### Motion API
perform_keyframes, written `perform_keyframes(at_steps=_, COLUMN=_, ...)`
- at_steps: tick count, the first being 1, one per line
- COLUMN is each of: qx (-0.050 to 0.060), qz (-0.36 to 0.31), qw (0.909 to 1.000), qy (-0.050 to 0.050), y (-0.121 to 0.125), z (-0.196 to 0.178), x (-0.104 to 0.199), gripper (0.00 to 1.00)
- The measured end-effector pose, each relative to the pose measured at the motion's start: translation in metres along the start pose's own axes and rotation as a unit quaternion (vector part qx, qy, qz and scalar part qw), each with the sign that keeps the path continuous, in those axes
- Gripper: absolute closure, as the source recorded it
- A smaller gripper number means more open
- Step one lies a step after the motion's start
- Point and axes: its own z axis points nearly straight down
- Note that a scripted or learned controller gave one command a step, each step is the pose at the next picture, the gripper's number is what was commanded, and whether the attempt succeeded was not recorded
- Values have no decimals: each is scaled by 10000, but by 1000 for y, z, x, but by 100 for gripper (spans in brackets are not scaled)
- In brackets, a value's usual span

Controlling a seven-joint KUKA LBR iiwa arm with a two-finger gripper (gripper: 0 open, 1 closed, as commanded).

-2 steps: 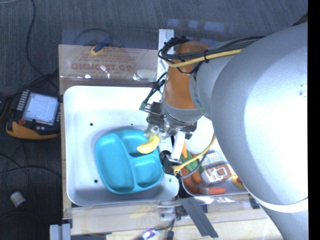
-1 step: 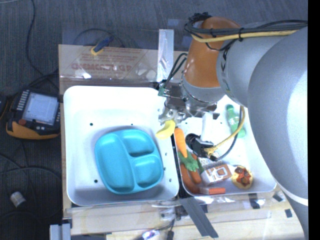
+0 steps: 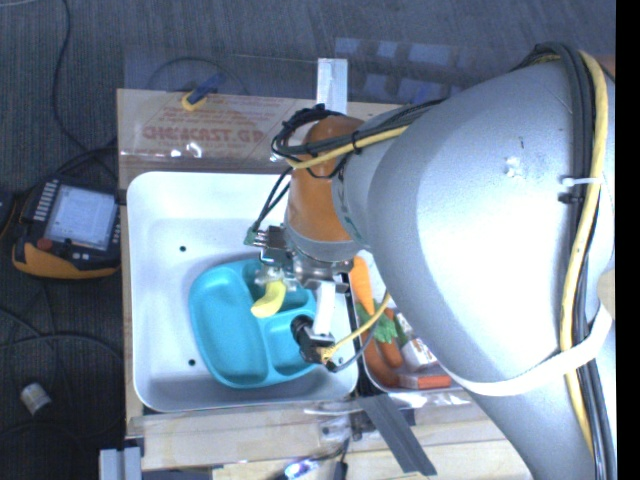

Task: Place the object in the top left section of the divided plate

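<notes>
Hanging low over the divided plate (image 3: 235,333), the claw (image 3: 283,286) sits under the orange wrist band, and a small yellow, banana-like object (image 3: 267,301) shows right at its tip, over the plate's upper right part near the inner ridge; whether the claw is clamped on it or merely beside it I cannot tell, since the wrist body hides that detail. The teal plate lies in the left bin (image 3: 165,238), tilted a little against the bin's lines, so "top left" is best judged from the plate's own dividers, not from the bin walls. Doing this step well, in my judgement, means carrying the object across the ridge toward the upper left compartment, keeping it high enough to clear the divider, and letting go only once it hangs squarely over that section's floor. A carrot (image 3: 362,286) lies just beside the wrist in the right bin (image 3: 372,373), and loose cables trail near the plate's edge; a sideways sweep could snag either.
</notes>
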Motion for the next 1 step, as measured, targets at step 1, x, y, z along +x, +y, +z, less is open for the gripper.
perform_keyframes(at_steps=1, qx=12, qz=0, qw=10000, qy=4, y=-1, z=1, x=1, gripper=0)
